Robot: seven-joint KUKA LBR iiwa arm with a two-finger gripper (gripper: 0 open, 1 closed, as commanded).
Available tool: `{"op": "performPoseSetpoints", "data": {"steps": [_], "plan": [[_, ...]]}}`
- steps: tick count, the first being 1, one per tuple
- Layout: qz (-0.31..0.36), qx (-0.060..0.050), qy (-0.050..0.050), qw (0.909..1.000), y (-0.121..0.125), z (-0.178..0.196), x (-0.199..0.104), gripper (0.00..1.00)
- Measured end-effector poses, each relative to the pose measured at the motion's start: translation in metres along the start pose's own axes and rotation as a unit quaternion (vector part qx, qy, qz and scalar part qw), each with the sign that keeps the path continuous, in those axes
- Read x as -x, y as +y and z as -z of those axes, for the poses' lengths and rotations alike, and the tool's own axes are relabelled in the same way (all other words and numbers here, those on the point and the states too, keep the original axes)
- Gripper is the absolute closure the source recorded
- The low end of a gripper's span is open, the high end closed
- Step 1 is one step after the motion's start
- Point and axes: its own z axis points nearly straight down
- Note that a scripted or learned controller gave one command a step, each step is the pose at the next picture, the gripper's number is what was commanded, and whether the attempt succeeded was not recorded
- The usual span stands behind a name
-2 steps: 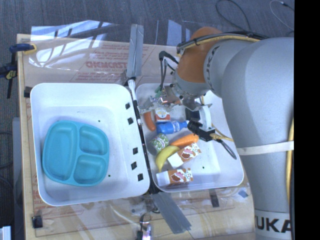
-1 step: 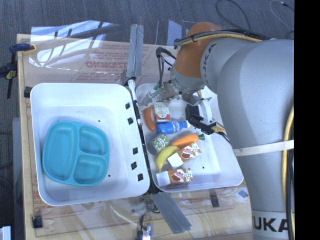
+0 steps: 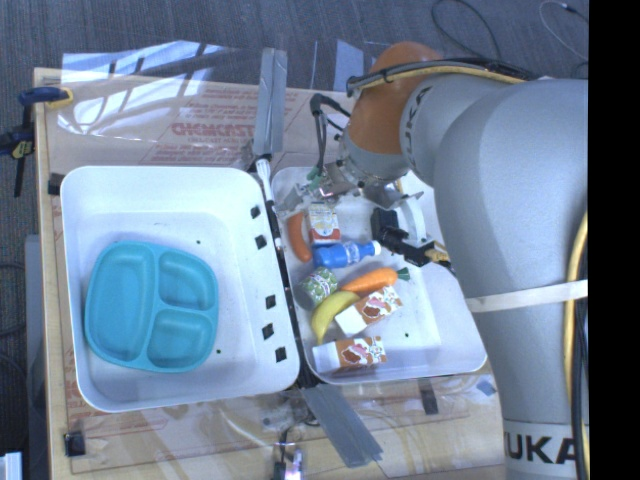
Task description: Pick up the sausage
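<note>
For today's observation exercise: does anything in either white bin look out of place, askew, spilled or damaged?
Nothing looks spilled or broken. The turquoise divided plastic tray lies alone and flat in the left white bin. The right white bin holds a jumble: the reddish-orange sausage against its left wall, a yellow banana, an orange carrot and a blue bottle lying at angles.

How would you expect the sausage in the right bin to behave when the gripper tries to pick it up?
The sausage looks smooth and rounded, so it may slip or roll between fingers. It lies close to the right bin's left wall, beside a small carton, leaving little room for a grasp. It is probably light toy food and easily nudged.
</note>
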Motion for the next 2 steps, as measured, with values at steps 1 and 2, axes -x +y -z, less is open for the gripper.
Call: {"op": "performPoseSetpoints", "data": {"steps": [1, 2], "plan": [[-0.014, 0.011, -0.002, 0.9998, -0.014, 0.002, -0.012, 0.0], [0.043, 0.003, 0.002, 0.9991, -0.001, 0.001, -0.004, 0.0]]}}
